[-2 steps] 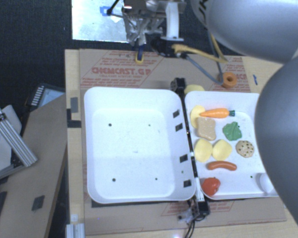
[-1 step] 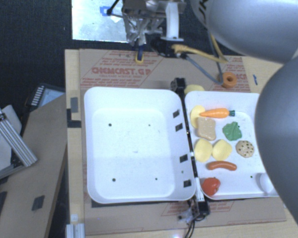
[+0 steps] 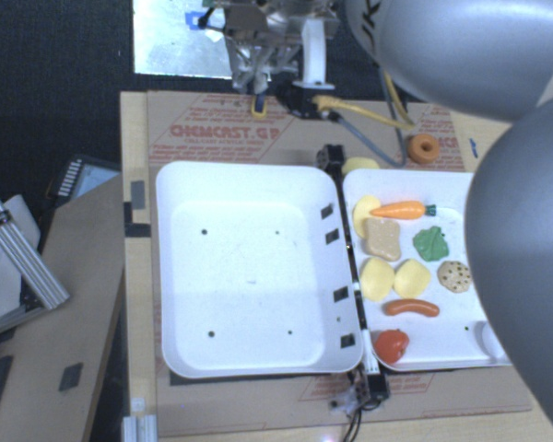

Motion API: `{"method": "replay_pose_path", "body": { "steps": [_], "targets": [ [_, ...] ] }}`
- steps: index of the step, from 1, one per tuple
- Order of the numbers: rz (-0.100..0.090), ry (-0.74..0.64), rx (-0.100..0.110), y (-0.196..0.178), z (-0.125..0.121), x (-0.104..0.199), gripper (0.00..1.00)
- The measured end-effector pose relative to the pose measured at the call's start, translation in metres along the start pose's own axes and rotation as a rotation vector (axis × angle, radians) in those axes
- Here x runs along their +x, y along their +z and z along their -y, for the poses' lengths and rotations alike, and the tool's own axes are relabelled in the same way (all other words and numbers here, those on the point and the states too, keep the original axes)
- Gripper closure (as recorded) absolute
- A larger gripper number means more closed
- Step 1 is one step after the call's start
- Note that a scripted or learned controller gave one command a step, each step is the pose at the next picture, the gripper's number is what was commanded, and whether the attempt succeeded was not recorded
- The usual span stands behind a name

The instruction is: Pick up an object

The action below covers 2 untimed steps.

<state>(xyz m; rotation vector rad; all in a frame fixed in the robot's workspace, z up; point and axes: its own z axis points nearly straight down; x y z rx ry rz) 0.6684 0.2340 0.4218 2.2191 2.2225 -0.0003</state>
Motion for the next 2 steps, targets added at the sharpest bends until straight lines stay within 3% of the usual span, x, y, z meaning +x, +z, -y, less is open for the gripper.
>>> {"method": "replay_pose_path", "body": {
  "steps": [2],
  "targets": [
    [-0.001,0.000,-0.002,0.0021,-0.0001,0.0002,1.00]
  ]
}}
